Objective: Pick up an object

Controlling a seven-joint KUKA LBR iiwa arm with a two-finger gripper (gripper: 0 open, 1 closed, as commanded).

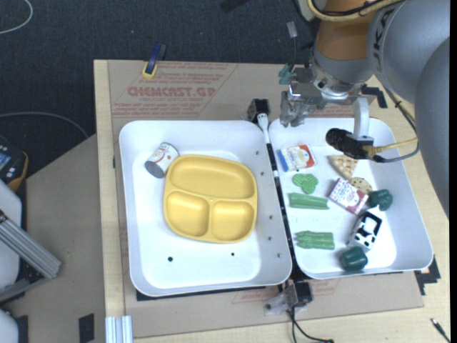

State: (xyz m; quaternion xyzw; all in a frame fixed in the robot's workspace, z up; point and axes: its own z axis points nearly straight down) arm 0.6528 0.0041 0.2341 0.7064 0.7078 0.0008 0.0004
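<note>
Two white bins are sitting side by side on the desk (193, 91), which is showing a brown sheet with red lettering. The left bin (136, 191) is holding two things: one yellow plate (211, 195) with three compartments, and one small can (161, 158) lying on its side just beside the plate's far-left corner. The right bin (407, 227) is holding nine things that I am counting: three light green pieces (308, 201) lined down its left side, two dark green pieces (353, 260) towards the near right, one red-and-blue packet (295, 157), one pink box (347, 194), one tan wedge (344, 164) and one black-and-white piece (368, 229). The claw (293, 114) is hanging over the far-left corner of the right bin, beyond the packet; how far open it is I cannot tell. One blue-and-yellow item (153, 61) is lying at the desk's far edge. A dark floor (57, 63) is surrounding the desk, and one grey metal rail (32, 252) is lying at the near left.
</note>
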